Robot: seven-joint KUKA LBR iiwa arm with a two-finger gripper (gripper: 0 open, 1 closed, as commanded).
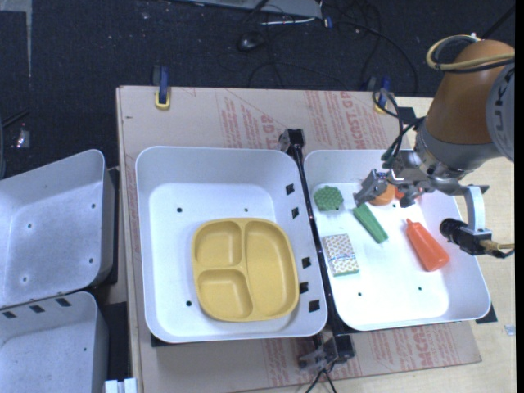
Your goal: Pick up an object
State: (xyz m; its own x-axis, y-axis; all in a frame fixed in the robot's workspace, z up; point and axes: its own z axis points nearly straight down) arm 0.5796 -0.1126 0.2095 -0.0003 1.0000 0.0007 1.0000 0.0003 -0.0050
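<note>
- The gripper (381,188) hangs over the far part of the right bin (458,305), below the arm's grey wrist and the orange band (468,84); its tip is a dark tangle with an orange bit showing in it, and I cannot tell from here whether it is released, clenched or grasping anything.
- Just beside it, on the near side, lies a green stick-shaped object (370,223), set at a slant on the bin floor, its far end close under the gripper.
- To the left of the gripper, near the bin's far-left corner, sits a small green knobbly object (328,197), apart from the stick.
- To the right of the stick lies an orange bottle-shaped object (426,245), slanted, with its narrow end pointing to the far side.
- Nearer to me and left in the same bin lies a small patterned rectangular packet (341,254), close to the wall between the two bins.
- The left bin (164,178) holds a yellow divided tray (245,268) with three compartments, lying flat toward the near side.
- Both bins rest on a cardboard sheet (221,113) with red printing, held by clamps at its far edge.
</note>
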